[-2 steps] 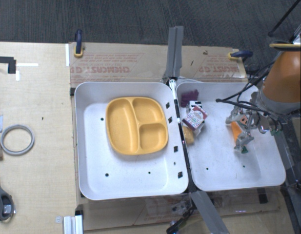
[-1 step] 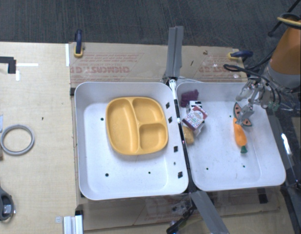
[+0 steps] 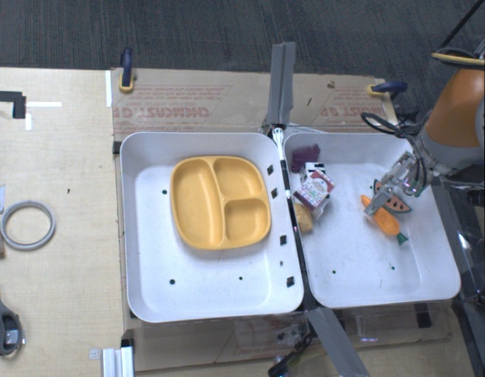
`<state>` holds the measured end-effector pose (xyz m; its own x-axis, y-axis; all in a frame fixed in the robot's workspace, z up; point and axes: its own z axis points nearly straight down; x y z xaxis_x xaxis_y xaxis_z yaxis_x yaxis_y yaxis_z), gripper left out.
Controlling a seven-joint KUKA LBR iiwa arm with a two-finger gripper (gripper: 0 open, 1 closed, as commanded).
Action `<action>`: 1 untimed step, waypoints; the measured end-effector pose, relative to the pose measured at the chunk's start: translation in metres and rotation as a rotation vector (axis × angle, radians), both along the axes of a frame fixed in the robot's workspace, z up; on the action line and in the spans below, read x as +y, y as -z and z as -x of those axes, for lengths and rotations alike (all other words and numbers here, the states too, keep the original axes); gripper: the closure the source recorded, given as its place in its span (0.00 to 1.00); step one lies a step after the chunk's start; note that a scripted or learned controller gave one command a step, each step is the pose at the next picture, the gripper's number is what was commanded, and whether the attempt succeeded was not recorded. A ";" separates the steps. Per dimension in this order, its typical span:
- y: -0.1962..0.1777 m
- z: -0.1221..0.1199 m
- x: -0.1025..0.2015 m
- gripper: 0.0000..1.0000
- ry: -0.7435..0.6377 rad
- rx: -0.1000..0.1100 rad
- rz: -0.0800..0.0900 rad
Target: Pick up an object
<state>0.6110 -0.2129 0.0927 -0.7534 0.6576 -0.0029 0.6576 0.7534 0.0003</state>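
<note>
In the right bin, my gripper hangs low at the right side, reaching in from the right. Directly under and beside its tip lies a toy watermelon slice, red with a green rind. An orange toy carrot with a green end lies touching the slice on its left. The gripper's tip overlaps the slice's upper edge, and contact is unclear. Near the bin's left wall stand a small printed carton, a tan potato-like piece and a purple object.
The left bin holds a yellow divided plate. A grey divider post rises between the bins at the back. A tape ring and scissors lie on the bench at the left.
</note>
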 end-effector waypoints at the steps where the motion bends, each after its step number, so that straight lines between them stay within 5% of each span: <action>1: -0.013 -0.003 0.001 1.00 -0.004 -0.009 0.004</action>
<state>0.6144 -0.2123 0.1061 -0.7562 0.6542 -0.0125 0.6543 0.7563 0.0037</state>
